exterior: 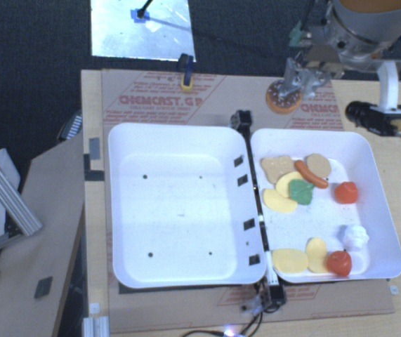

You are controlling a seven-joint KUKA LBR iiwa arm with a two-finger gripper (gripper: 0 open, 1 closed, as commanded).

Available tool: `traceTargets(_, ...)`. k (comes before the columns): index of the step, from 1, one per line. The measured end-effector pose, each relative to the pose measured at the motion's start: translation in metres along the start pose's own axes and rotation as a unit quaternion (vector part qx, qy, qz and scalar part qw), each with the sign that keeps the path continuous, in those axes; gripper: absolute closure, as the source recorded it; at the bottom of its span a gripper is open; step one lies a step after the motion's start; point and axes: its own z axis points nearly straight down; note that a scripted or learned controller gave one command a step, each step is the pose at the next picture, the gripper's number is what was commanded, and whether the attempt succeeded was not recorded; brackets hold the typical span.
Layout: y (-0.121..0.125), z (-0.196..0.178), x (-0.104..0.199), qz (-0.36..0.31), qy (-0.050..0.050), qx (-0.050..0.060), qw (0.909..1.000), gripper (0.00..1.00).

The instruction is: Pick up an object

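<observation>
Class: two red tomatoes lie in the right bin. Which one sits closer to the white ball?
The lower tomato, at the bin's near edge, just below the white ball; the other tomato lies farther up.

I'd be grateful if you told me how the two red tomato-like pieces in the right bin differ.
The upper red piece lies by itself near the bin's right wall; the lower red piece sits near the front rim, touching a yellow slice. The upper one has bare floor around it; the lower one sits just below a white object. Both are small, round and red.

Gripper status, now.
Gripper: above the bench beyond the right bin, at a donut; open or shut cannot be told.
</observation>
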Motion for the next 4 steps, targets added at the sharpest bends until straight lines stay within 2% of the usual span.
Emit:
traceTargets(1, 0.008, -0.026, 0.028, 0.002, -0.001, 0.007, 1.0000, 1.00)
traceTargets(2, 0.069, -0.071, 0.026, 0.003, -0.002, 0.005, 1.0000, 1.00)
traceTargets(3, 0.028, 0.052, 0.077, 0.001, -0.001, 0.017, 0.9999, 1.00)
traceTargets(4, -0.018, 0.122, -0.001, 0.008, -0.003, 0.015, 0.9998, 1.00)
